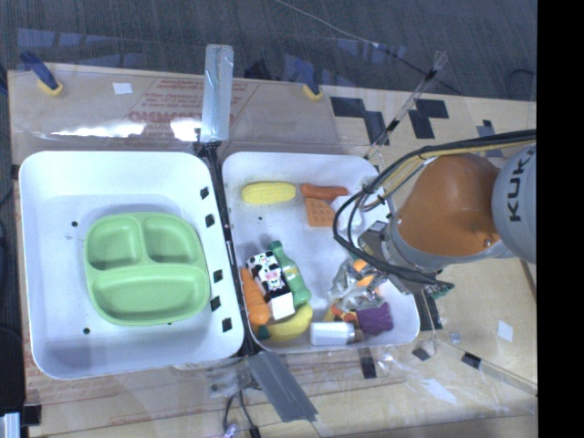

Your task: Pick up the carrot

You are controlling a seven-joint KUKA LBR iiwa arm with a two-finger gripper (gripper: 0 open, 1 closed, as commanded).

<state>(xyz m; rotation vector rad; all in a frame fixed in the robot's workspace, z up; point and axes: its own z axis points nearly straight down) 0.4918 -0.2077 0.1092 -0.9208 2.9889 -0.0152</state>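
The pincer [358, 286], grip state impossible to tell, hangs by the right bin's front edge; reaching the carrot [255, 297] risks snagging neighbouring toys

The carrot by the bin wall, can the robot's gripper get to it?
Probably, but it's tight. The carrot lies against the right bin's left wall, beside the cow-print toy and banana, while the gripper sits across the bin.

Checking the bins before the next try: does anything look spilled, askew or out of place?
Nothing spilled or damaged. The toys lie crowded in the right bin; the carrot is wedged against its left wall. The green plate sits flat in the left bin.
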